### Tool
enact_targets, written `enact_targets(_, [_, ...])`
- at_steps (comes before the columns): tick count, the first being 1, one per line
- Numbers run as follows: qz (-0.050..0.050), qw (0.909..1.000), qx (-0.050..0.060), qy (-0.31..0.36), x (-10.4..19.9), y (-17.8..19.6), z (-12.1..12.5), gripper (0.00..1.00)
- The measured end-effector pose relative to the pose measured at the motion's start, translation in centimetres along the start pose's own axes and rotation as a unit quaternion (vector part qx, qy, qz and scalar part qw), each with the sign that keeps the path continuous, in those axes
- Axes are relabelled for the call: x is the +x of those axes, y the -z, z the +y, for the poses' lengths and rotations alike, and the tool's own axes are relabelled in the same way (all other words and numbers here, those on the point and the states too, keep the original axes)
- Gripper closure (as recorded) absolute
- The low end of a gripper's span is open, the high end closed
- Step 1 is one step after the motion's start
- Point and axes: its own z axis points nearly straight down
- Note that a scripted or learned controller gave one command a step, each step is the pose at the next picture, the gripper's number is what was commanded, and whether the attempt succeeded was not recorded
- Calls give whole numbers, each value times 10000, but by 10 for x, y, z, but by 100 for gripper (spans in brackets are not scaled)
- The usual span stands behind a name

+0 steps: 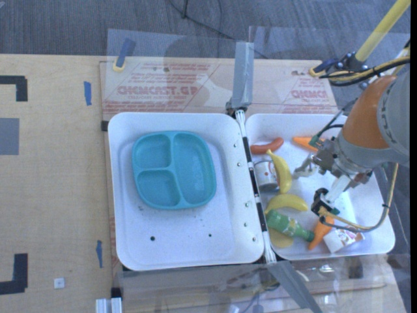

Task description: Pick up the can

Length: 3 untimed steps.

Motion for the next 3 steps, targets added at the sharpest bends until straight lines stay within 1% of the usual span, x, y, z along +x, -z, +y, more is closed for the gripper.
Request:
enact_targets(1, [-126, 9955, 220, -911, 36, -4, 89, 0])
enact_targets(2, [-65, 9660, 122, -2583, 21, -2, 100, 0])
enact_targets(3, [-51, 9670, 68, -2545, 24, 6, 102, 100])
